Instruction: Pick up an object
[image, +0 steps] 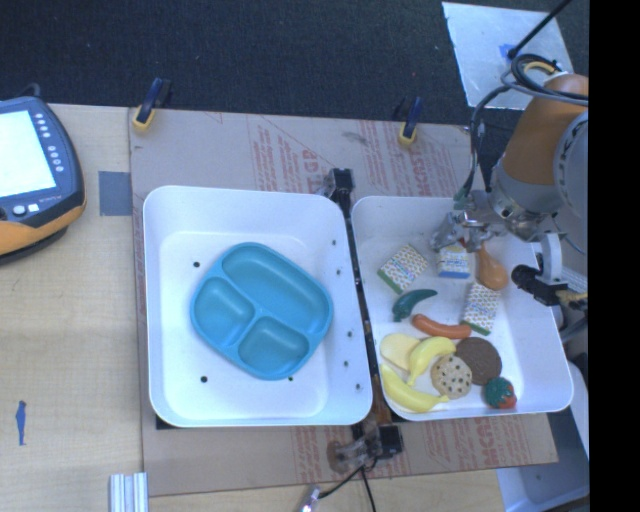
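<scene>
The right bin (545, 365) holds several toy foods. A small blue-and-white packet (454, 264) lies near its back, with a green checkered packet (403, 267) to its left and an orange piece (490, 270) to its right. My gripper (458, 232) hangs at the bin's back edge, just behind the blue-and-white packet and close above it. Further forward lie a dark green pepper (413, 302), a sausage (441, 327), a second checkered packet (483, 307), bananas (430, 355), a cookie (451, 375), a brown patty (480, 358) and a red-and-green piece (500, 393).
A blue divided plate (262, 310) lies in the left bin (160, 300). A teach pendant (30, 170) rests on the bench at far left. Clamps (148, 105) (407, 120) hold the cardboard's back edge. Black cable loops run along the arm (540, 130) at right.
</scene>
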